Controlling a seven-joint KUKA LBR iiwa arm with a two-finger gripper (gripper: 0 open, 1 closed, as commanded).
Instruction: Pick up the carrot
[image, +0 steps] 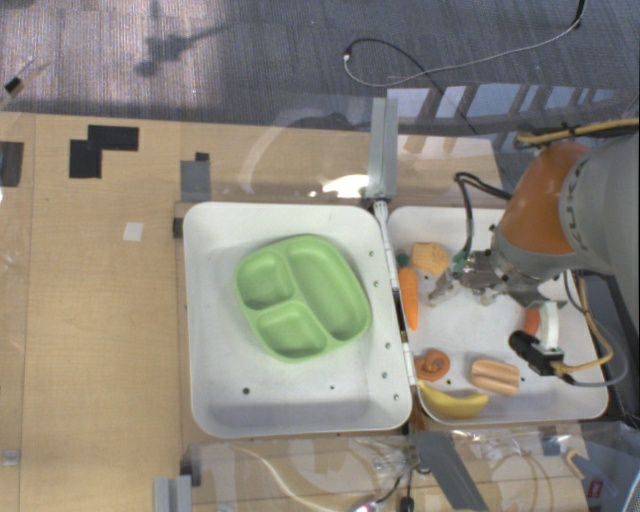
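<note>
Rightward, carrot (408, 297), banana (452, 402), hotdog (495, 376) in right bin (590, 405); gripper (447, 283) state unclear; green plate (301, 296) left.

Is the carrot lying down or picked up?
Lying down. The carrot rests flat in the right bin, along its left wall.
</note>
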